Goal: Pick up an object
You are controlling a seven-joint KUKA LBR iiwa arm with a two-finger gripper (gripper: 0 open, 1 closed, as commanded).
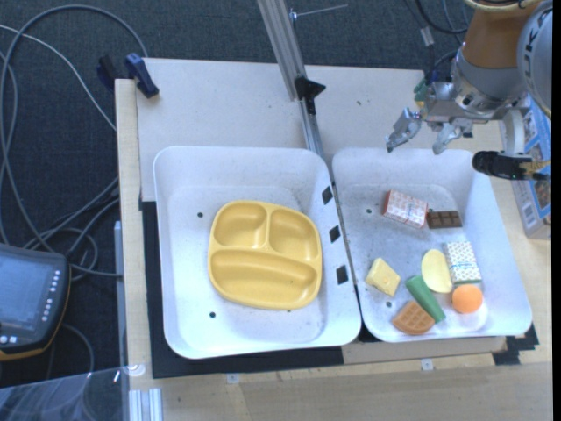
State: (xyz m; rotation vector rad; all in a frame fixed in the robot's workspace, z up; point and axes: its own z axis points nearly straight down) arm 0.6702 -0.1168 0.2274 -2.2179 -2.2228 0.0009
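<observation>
Fingers [424, 135] spread open, nothing between them, hovering over the right bin's [491, 202] far rim; below in that bin, red-and-white box [405, 208] with long axis running left-right, slightly tilted; chocolate bar [443, 219] touching its right end; no legible writing; yellow divided plate [264, 254] in left bin [175, 261].

Arm [504, 33] cut off by top and right edges, upper right of frame; only orange band and wrist visible. Blue-white box [536, 178] at right edge cropped, print unreadable. Black screen device [26, 298] cut by left edge, lower left. Green piece [426, 299] overlaps waffle-like piece [412, 319], lower right. Cables [53, 130] run off left edge.
</observation>
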